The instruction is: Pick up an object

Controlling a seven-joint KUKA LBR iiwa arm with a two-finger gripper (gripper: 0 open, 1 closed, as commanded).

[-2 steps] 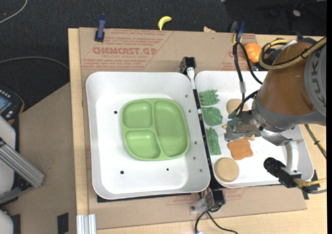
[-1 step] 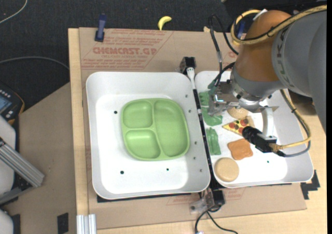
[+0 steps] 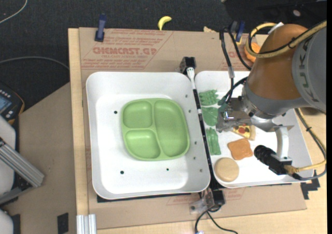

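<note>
Two white bins sit side by side. The left bin (image 3: 98,124) holds one green divided plate (image 3: 155,128). The arm (image 3: 282,67) leans over the right bin (image 3: 270,176), its gripper (image 3: 228,119) low above green pieces (image 3: 210,113); its state is unclear. Just beside lie one orange toast piece (image 3: 239,149) and one tan bun (image 3: 226,169).

Bright even overhead light, soft shadows
</note>
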